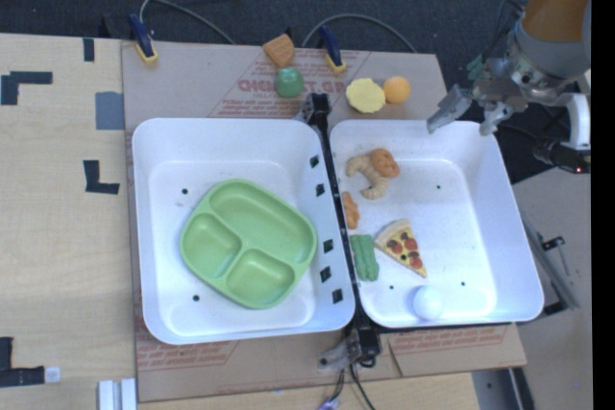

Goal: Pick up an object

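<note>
Pizza slice (401, 246) lies in right bin (500, 206), beside green piece (364, 257) — my gripper (469, 113) hovers over bin's far right corner, fingers spread wide, holding nothing.

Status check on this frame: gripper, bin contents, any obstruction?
Gripper open, holding nothing, above right bin's far rim. Pizza slice, croissant, white ball lie untouched. Nothing in the way.

Bench (58, 206) bears 2 white bins (154, 235) (on cardboard (192, 86)).
</note>
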You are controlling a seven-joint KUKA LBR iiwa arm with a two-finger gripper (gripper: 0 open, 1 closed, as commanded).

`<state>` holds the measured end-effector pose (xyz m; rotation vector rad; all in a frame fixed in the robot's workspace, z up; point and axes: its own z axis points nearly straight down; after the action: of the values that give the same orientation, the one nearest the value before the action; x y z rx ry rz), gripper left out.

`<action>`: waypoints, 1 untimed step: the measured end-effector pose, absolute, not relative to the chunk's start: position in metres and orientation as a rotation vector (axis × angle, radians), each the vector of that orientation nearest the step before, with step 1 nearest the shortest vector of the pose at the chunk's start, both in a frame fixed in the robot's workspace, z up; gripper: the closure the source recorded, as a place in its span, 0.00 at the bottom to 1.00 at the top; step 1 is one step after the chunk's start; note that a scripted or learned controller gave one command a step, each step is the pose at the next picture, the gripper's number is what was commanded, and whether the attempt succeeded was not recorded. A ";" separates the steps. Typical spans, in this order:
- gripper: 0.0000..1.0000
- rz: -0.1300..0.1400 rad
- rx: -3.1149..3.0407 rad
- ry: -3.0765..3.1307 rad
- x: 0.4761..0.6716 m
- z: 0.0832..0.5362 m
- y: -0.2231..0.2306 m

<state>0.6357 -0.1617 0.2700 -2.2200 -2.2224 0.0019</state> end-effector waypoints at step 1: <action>0.00 0.003 -2.218 -2.221 0.649 0.177 -0.124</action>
<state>0.6494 -0.1244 0.1773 -2.2177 -2.2210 0.0032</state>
